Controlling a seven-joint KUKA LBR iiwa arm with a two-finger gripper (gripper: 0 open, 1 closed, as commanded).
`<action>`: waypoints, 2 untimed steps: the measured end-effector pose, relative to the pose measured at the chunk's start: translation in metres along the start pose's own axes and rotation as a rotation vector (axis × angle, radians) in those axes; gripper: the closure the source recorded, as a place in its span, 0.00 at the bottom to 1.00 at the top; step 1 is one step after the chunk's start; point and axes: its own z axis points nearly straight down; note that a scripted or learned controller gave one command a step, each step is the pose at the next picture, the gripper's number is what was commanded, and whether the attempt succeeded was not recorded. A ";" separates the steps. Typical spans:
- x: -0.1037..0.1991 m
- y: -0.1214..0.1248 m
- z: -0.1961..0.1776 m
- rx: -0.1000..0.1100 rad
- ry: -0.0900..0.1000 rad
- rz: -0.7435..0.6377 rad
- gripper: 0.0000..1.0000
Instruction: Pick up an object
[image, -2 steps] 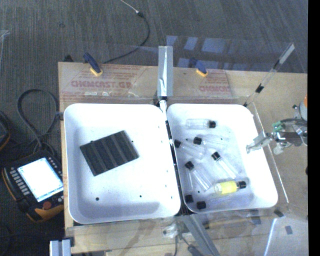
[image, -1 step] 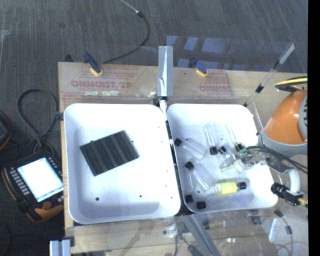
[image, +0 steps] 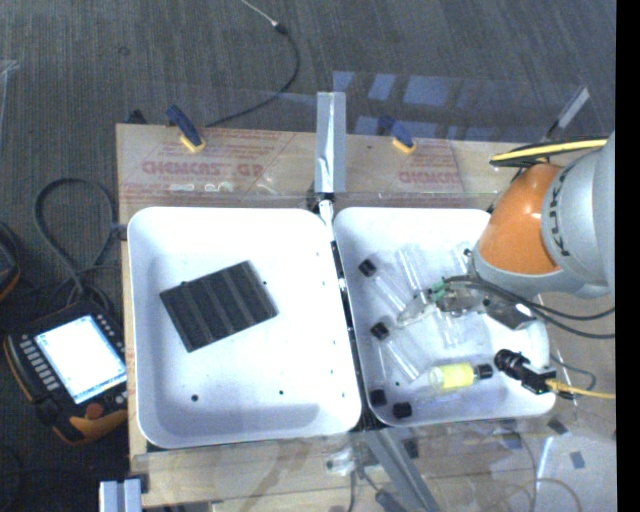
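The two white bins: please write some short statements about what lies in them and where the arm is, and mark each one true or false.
1. A dark ribbed slab lies in the left bin. True.
2. The arm reaches over the left bin. False: it is over the right bin, coming in from the right side.
3. A small yellow object lies near the front of the right bin. True.
4. The yellow object rests on top of the ribbed slab. False: they are in different bins, well apart.
5. The arm has an orange band. True.
6. The ribbed slab is bright red. False: it is dark grey or black.
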 end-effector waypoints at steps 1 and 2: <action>-0.043 0.075 0.002 0.002 0.002 0.030 0.00; -0.044 0.076 -0.009 0.001 -0.003 0.029 1.00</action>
